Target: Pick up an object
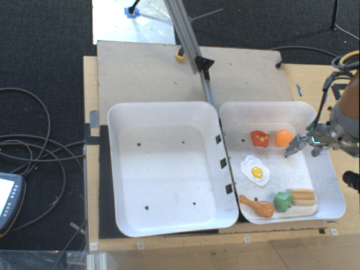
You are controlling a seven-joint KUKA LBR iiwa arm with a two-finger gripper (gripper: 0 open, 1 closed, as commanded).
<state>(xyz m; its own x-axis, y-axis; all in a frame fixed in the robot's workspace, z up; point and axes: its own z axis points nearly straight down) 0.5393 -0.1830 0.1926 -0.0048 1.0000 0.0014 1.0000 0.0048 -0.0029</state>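
Our hand (pixel 301 143), how far open we cannot tell, hovers at the orange ball's (pixel 283 138) three o'clock; we should center over it before descending.

Bench (pixel 140 72) — two white bins (pixel 169 167)

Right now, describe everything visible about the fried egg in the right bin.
The fried egg is a flat toy piece, plastic by its look, with an irregular white outline and a round yellow yolk raised near its middle. It lies flat on the floor of the right bin, roughly central, nearer the left wall. Nothing appears to touch it: the red piece sits above it, the chicken drumstick below, and the end effector is off to its upper right.
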